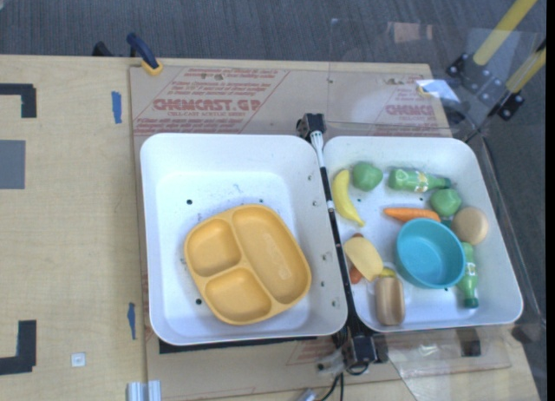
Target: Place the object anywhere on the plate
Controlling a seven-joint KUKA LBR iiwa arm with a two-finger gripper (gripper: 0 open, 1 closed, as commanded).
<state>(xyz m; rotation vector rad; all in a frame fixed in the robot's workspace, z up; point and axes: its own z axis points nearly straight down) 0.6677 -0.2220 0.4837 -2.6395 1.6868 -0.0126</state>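
Robotics lab test bench. Two white bins (pixel 165 217) sit on a taped wooden bench (pixel 61 243). Far right, probably a yellow stand (pixel 512 13).

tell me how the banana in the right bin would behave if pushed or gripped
The banana looks like smooth, glossy toy plastic, so it is probably stiff, light and a bit slippery. Its curve suggests that it would spin rather than roll when pushed. It lies near the bin wall, which may crowd a grasp.
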